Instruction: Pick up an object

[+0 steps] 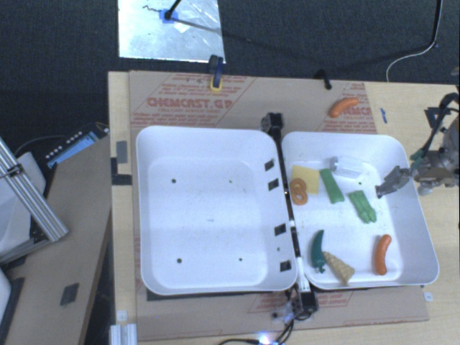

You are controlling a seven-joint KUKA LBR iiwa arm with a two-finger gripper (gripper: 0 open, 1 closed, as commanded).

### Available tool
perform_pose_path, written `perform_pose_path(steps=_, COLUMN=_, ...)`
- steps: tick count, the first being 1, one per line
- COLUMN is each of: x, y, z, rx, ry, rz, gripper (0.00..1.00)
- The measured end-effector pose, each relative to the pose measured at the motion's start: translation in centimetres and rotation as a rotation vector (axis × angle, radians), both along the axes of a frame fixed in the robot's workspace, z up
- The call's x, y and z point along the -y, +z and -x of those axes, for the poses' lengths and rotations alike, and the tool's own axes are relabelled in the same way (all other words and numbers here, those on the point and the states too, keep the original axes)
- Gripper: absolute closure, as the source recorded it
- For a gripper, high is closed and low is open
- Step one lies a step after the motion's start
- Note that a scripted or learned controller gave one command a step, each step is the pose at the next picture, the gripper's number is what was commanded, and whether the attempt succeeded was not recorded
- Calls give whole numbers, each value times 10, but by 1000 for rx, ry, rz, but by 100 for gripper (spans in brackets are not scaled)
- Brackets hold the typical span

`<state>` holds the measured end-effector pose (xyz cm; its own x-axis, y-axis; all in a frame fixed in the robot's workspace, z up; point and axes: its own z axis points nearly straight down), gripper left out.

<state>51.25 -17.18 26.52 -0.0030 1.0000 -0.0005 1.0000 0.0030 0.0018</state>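
The left bin (208,207) sat beside the right bin (413,264), which held a cheese slice (305,175), green pieces (363,205) and a sausage (382,254). The tool (394,180) hovered just right of the green pieces, gripping nothing; its opening could not be judged.

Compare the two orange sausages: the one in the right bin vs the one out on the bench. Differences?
Place: the sausage in the bin lies near the lower right corner of the right bin; the sausage on the bench lies on the cardboard above that bin.
Pose: the sausage in the bin runs nearly vertical in the view; the sausage on the bench slants toward horizontal.
Shared: both orange, elongated, rounded ends, similar size, untouched.
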Motion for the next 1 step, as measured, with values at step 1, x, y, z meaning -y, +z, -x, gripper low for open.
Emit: perform_pose_path(steps=1, x=-27, y=-171, z=-73, rx=1, ry=-1, rz=0, gripper=0)
